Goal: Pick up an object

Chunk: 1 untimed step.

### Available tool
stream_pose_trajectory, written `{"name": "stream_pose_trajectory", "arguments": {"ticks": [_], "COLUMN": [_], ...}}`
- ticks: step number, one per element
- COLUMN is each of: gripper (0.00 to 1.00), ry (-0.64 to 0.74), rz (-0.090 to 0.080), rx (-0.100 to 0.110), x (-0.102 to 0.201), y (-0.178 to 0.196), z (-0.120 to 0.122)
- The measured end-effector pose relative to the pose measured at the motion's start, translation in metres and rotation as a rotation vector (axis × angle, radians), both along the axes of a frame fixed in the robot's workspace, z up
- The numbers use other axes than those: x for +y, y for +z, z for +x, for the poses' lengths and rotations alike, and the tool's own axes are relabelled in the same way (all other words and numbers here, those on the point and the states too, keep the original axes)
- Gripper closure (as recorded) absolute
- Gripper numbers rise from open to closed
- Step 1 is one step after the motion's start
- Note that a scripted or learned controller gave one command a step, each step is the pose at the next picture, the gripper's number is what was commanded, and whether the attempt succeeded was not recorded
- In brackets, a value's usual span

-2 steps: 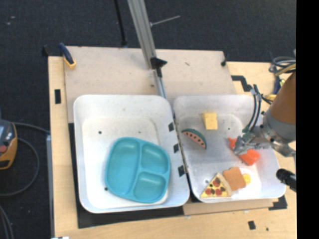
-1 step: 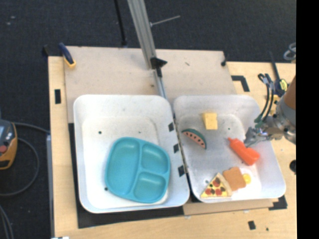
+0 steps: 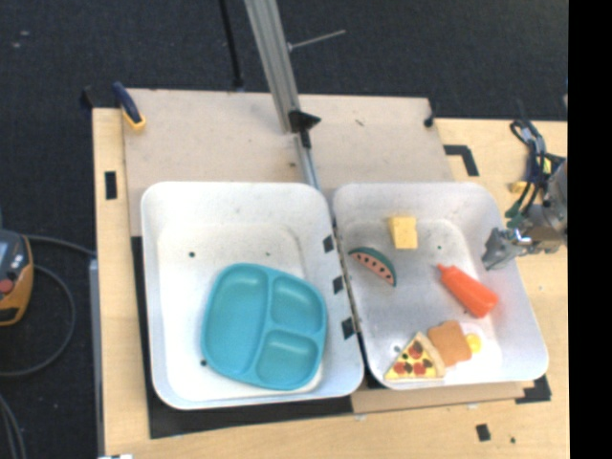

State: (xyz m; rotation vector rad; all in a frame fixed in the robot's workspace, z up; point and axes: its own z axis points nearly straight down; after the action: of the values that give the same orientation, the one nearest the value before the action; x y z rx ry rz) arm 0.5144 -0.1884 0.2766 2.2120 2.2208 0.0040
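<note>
the orange carrot (image 3: 468,290) lies in the right bin (image 3: 521,352), just below and left of my gripper (image 3: 499,249), and i judge it the likeliest pick. the gripper sits at the bin's right rim; i cannot tell its state. further left lie a yellow block (image 3: 403,231) and a watermelon slice (image 3: 374,265); below, a pizza slice (image 3: 417,360) beside a bread piece (image 3: 451,341). pieces lie apart, leaving room to reach each. the teal plate (image 3: 264,325) occupies the left bin (image 3: 172,218), well apart.
</note>
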Motion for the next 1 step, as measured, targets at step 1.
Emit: {"name": "stream_pose_trajectory", "arguments": {"ticks": [1], "gripper": [1.0], "ry": [0.003], "rz": [0.003], "rx": [0.006], "x": [0.0497], "y": [-0.0151], "z": [0.0176]}}
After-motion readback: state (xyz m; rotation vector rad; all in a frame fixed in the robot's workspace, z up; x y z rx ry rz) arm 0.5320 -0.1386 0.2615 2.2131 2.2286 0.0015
